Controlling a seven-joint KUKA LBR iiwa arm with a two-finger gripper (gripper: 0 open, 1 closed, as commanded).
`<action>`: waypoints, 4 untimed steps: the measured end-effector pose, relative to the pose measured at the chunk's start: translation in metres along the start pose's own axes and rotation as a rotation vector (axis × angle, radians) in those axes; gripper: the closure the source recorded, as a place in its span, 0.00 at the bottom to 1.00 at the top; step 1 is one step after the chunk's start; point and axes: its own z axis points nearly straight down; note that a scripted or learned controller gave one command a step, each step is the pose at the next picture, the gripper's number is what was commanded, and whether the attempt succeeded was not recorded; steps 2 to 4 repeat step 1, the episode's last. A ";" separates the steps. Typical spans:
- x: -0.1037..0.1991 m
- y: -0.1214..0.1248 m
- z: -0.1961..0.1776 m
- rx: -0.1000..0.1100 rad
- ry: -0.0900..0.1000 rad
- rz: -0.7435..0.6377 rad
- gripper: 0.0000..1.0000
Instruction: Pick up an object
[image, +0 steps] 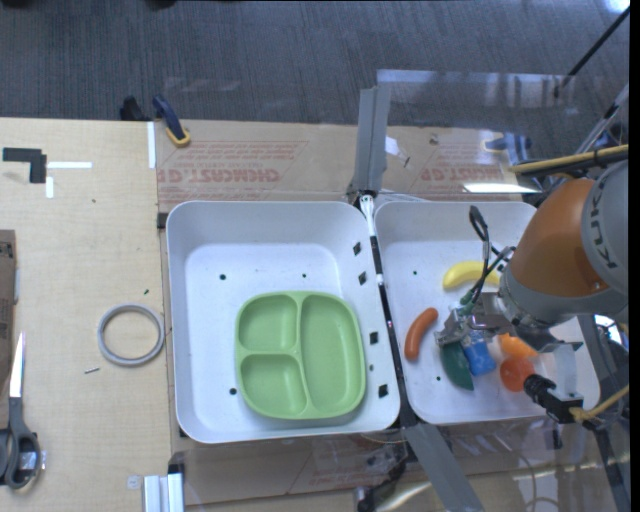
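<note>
Camera view puts the end effector (462, 330) low in the right bin (420, 400), over a blue object (479, 356) beside a green one (458, 367); its grip state I cannot tell. Centre squarely on blue, clear of neighbours, before lifting.

The arm (560, 250) comes in from the right and bends down over the right side of the bench. Its orange band faces up. The gripper (462, 328) points down and left, low, near the floor of its bin.
</note>
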 end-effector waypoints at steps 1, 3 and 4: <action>0.076 0.029 -0.092 -0.003 -0.002 -0.006 1.00; 0.076 0.029 -0.092 -0.003 -0.002 -0.006 1.00; 0.076 0.029 -0.092 -0.003 -0.002 -0.006 1.00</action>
